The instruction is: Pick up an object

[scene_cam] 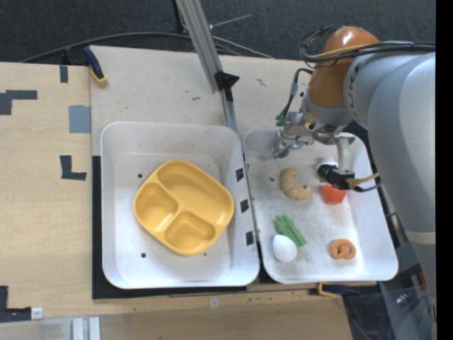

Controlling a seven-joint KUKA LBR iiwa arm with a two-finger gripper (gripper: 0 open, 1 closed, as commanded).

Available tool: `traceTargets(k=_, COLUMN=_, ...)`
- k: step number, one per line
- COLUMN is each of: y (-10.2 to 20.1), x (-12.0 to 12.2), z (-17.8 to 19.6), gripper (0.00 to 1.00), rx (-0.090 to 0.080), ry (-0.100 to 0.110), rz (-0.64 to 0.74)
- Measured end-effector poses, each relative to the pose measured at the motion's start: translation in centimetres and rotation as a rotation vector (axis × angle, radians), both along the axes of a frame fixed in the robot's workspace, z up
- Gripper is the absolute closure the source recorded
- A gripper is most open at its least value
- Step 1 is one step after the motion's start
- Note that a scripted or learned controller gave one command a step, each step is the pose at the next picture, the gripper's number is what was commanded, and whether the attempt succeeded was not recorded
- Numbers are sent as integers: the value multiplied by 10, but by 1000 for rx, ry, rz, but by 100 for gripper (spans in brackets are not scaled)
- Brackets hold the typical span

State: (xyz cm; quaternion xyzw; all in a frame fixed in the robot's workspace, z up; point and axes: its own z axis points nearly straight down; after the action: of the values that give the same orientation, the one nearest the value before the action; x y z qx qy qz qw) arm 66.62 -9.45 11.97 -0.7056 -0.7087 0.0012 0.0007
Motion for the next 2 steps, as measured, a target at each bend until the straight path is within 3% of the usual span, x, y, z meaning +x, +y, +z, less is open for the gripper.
traceTargets(k=2, y=-3, x=7, z=111, gripper=100, rx=1, ry=-6, rz=-3)
